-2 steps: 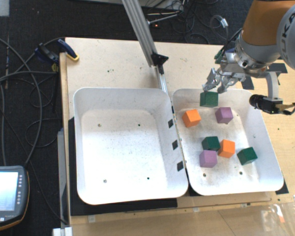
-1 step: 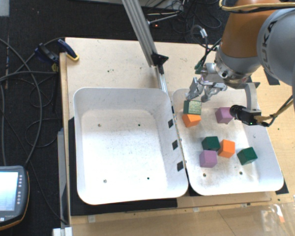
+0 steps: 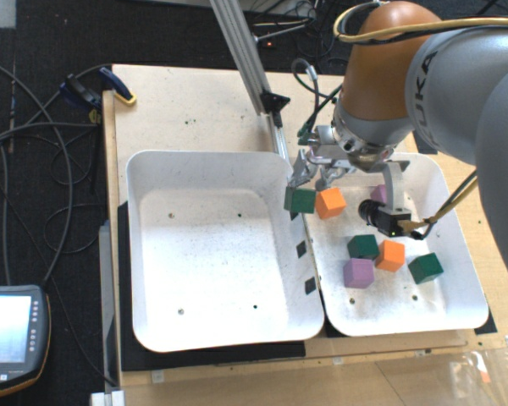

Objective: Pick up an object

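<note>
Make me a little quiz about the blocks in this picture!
1. Which colour of block is missing here? A green, B blue, C orange.
2. True or false: the purple block lies in the bin on the view's left.
3. Fill the gap: there are ____ orange blocks.

Key: 1 B. 2 false: the purple block lies in the bin on the view's right. 3 two.
</note>
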Tool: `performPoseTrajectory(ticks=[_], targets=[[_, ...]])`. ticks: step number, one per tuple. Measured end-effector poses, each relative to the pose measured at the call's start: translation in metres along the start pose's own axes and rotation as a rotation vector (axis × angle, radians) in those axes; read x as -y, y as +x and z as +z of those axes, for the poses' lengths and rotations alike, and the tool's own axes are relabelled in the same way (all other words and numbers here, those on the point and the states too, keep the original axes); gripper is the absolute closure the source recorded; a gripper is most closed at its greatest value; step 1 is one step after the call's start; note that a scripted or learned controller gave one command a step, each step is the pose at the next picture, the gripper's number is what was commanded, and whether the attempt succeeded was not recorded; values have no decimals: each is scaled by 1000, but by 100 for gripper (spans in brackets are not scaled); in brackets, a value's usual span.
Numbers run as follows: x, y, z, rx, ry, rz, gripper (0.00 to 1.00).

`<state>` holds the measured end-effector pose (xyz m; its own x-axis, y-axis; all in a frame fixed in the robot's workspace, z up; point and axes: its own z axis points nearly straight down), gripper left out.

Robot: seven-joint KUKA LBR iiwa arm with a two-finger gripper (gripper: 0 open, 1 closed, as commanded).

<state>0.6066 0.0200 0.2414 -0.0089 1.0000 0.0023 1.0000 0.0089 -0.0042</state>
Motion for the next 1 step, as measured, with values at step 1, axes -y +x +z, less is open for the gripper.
performPoseTrajectory(ticks=[1], targets=[[23,50,-1,1,-1,1,100]])
